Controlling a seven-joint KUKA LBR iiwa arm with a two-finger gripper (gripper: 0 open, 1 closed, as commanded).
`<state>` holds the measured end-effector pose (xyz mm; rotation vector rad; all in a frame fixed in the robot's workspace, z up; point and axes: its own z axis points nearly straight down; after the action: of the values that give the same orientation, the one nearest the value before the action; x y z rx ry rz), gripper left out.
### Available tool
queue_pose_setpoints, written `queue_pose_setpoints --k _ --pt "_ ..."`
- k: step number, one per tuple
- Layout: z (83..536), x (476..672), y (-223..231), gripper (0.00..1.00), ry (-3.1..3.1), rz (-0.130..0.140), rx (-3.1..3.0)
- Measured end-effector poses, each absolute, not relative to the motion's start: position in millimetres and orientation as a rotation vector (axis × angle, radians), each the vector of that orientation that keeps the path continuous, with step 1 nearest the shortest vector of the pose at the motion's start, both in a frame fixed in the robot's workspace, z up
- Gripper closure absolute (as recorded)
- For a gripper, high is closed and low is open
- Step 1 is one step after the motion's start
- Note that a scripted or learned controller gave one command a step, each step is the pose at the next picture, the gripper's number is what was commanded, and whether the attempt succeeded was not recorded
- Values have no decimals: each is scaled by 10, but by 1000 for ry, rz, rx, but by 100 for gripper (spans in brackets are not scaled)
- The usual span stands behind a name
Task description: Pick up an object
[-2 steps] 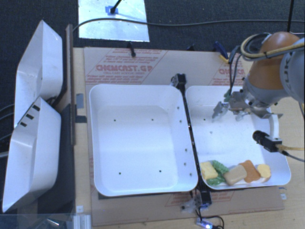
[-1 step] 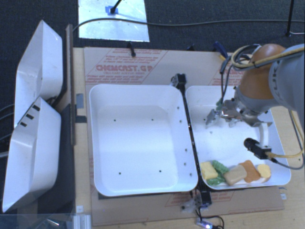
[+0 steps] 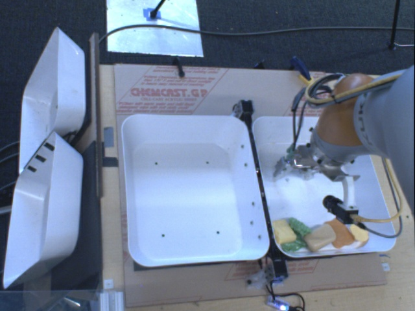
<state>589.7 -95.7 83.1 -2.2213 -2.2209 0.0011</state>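
Crowded along the near edge of the right bin [image 3: 382, 173] lay a small heap of objects: a yellow piece [image 3: 283, 230] at the near left corner, a green piece [image 3: 297, 233] touching it, a tan sponge-like block [image 3: 320, 238] next, then an orange piece [image 3: 342, 233] and a pale yellow bit [image 3: 359, 236] toward the near right corner. All of them rested on the bin floor, pressed close together, with nothing lifted.

Above that bin hung the arm [image 3: 379, 118], grey, with its orange band [image 3: 338, 118] just over the wrist, reaching in from the right edge. Its gripper [image 3: 288, 167] sat low over the middle of the bin floor, near the left wall and well apart from the heap. Whether the claw stood wide or narrow could not be told, as the metal parts blurred together against the white floor; nothing showed between them. A black cylindrical fitting [image 3: 336, 207] with a yellow cable hung from the wrist, just beside the orange piece and partly in front of the far side of the heap. Yellow and black cables [image 3: 318, 86] looped over the bin's far edge.

A black divider [image 3: 256, 167] ran between the right bin and the left bin [image 3: 139, 186], which stood edge to edge on a cardboard sheet [image 3: 168, 92]. Two more white bins [image 3: 45, 154] leaned off the bench's left edge, and a silver plate [image 3: 152, 18] lay on the dark floor beyond the far edge.
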Motion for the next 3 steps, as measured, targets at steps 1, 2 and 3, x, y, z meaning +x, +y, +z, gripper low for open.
queue_pose_setpoints --k 1,2,3 --pt "955 5910 -956 100 -2223 -4 -2223" --pt "1500 5831 -915 100 -2225 -5 -2223" --pt "1973 5761 -951 100 -2224 -5 -2224"
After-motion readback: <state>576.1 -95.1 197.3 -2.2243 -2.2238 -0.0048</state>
